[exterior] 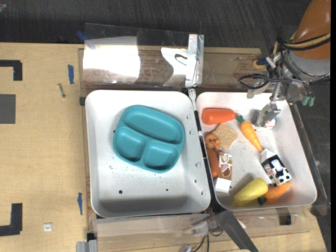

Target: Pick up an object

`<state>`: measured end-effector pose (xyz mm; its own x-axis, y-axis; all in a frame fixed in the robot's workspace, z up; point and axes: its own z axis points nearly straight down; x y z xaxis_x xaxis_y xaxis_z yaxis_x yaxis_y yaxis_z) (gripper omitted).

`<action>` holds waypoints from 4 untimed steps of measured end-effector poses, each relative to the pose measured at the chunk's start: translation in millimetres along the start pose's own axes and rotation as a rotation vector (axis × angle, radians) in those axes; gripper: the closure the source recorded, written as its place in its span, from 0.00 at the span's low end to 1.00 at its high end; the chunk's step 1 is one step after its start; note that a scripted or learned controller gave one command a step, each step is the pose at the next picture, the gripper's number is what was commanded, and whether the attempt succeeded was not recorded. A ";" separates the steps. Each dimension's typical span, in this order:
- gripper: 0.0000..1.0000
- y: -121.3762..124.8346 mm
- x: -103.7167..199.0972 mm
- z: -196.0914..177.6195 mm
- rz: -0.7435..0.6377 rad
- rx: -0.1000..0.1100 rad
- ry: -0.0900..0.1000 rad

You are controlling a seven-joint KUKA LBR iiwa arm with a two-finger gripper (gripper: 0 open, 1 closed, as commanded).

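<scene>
Right bin [307, 190], near edge: yellow toy lemon [250, 190] touching an orange piece [277, 192]. Just beyond, a small black-and-white carton [274, 168]. Left side of that bin: brown strip [213, 156] and a small printed packet [226, 165], a cracker-like square [226, 134] above them. Mid bin: toy carrot [250, 134], tilted. Far left corner: orange-red cylinder [218, 115]. Gripper [266, 115] low over far right of the bin, nothing seen between its tips; open or closed, cannot tell. Left bin [100, 188]: teal divided plate [148, 137].
</scene>
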<state>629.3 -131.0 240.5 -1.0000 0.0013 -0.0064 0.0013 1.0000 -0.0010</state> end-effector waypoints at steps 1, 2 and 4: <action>0.00 0.4 7.2 141.5 0.070 0.000 -0.004; 0.00 3.7 12.9 152.2 0.263 -0.001 0.001; 1.00 65.0 8.1 42.4 0.330 -0.004 -0.009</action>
<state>621.6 -66.0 198.0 -0.9455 0.3252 -0.0150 0.3251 0.9457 0.0061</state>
